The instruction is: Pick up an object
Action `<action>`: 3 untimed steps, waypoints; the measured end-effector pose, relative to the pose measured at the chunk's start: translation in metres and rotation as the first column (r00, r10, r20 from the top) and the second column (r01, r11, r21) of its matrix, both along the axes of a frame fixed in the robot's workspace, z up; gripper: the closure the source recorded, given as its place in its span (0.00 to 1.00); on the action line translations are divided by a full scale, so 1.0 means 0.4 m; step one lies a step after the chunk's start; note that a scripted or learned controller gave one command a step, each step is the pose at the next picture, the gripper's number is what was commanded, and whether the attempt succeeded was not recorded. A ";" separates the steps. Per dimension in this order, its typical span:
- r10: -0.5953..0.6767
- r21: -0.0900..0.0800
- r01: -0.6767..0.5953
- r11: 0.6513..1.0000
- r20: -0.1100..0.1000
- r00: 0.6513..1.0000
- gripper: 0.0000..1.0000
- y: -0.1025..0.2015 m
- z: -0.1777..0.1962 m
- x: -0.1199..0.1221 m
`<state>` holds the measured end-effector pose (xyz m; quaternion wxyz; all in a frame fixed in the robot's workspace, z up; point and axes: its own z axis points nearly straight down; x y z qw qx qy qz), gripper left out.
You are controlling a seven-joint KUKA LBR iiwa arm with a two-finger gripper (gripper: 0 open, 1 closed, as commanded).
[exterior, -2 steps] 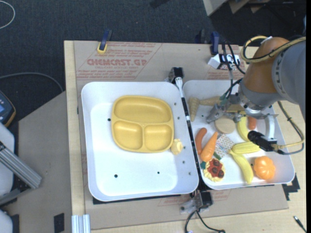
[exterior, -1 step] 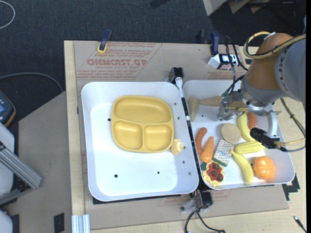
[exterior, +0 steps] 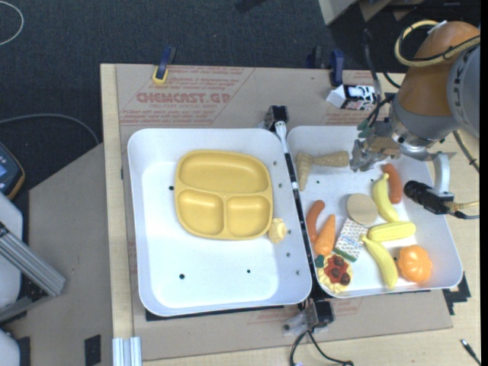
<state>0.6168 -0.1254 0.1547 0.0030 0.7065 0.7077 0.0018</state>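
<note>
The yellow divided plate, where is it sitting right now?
The yellow divided plate lies in the left bin, toward its upper middle. A small pale yellow piece sits at its lower right corner, near the divider between the two bins.

Arm (exterior: pixel 446 67) is cut off by right edge. Gripper (exterior: pixel 361 157) too small and blurred to read its finger gap. Dark device (exterior: pixel 8 175) clipped at left edge.

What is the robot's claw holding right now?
It cannot be told. The gripper hangs low over the right bin, near the tan toy, but the view is too small to show anything between its fingers.
</note>
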 end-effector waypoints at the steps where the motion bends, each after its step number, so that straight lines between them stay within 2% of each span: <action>1: -0.002 -0.001 0.002 1.000 0.001 1.000 1.00 -0.015 0.151 -0.013; 2: -0.001 0.000 0.001 1.000 -0.002 1.000 1.00 -0.015 0.178 -0.011; 3: 0.004 0.004 -0.004 1.000 -0.009 1.000 1.00 0.127 0.157 -0.012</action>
